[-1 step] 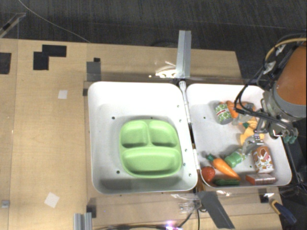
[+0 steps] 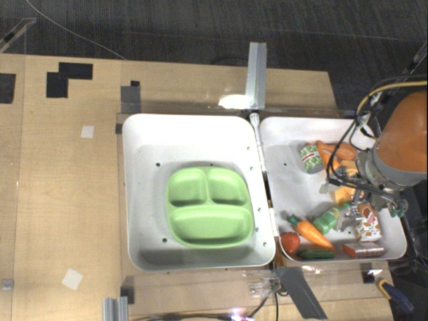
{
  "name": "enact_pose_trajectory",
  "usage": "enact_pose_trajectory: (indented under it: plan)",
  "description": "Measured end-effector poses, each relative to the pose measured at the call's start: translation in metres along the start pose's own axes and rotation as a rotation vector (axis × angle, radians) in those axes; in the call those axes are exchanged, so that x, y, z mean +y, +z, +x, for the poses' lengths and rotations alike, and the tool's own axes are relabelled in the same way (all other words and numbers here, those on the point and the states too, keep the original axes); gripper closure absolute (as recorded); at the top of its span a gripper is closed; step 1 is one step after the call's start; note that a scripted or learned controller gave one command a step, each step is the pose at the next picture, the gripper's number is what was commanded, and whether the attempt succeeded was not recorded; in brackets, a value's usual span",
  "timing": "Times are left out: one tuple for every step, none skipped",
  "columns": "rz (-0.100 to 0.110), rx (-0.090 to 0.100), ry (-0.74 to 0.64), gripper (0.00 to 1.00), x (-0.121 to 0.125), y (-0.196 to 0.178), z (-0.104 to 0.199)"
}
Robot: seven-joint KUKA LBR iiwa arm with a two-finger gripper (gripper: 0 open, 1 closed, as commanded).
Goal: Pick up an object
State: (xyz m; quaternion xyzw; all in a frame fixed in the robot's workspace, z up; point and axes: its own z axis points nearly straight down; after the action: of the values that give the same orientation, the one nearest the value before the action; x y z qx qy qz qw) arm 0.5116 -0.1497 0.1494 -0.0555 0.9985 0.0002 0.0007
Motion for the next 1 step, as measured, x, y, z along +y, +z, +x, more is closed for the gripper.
enact_pose_trajectory:
  plan:
    - [0.004, -0.01, -0.102, 0.0, 0.0241, 0.0538, 0.0119]
